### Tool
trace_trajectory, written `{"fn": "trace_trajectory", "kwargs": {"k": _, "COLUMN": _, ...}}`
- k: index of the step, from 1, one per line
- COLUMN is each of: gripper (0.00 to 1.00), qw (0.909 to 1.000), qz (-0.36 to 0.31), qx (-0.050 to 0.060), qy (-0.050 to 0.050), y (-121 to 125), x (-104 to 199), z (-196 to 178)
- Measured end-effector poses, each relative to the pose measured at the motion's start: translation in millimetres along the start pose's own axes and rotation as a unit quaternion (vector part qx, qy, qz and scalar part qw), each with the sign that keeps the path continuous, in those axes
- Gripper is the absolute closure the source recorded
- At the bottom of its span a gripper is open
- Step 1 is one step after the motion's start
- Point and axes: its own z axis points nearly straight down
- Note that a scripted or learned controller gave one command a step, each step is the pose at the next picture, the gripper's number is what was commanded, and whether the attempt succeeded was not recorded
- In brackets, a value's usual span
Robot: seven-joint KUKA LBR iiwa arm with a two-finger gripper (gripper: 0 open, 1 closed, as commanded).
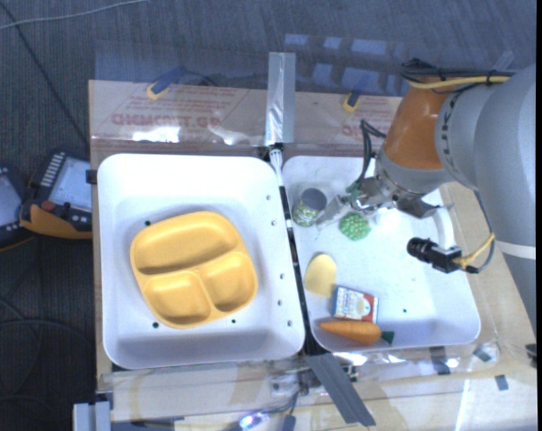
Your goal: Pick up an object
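Two white bins share the bench, and the action sits in the right bin [432, 277]. The gripper [365, 196] reaches in from three o'clock, low over the bin's upper part. Just at its six o'clock lies the green broccoli floret [354, 226], almost under the tip; whether the gripper is spread or pinched, I cannot tell. A small jar [309, 206] sits at nine o'clock of the gripper. Carrot [350, 331], long axis three-to-nine, and a small carton [354, 304] wait near the lower wall. The yellow divided tray [195, 266] rests in the left bin [118, 330].
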Motion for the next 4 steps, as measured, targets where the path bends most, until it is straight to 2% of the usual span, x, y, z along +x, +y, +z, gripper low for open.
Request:
{"fn": "trace_trajectory", "kwargs": {"k": 1, "gripper": 0.0, "qw": 0.999, "qz": 0.043, "qx": -0.006, "qy": -0.001, "y": -7, "x": -31, "z": 11}}
{"fn": "trace_trajectory", "kwargs": {"k": 2, "gripper": 0.0, "qw": 0.9991, "qz": 0.043, "qx": -0.006, "qy": 0.0, "y": -8, "x": -31, "z": 11}}
{"fn": "trace_trajectory", "kwargs": {"k": 3, "gripper": 1.0, "qw": 0.999, "qz": 0.043, "qx": -0.011, "qy": -0.006, "y": -5, "x": -36, "z": -1}}
{"fn": "trace_trajectory", "kwargs": {"k": 4, "gripper": 0.0, "qw": 0.9991, "qz": 0.042, "qx": -0.009, "qy": -0.005, "y": -5, "x": -35, "z": 0}}
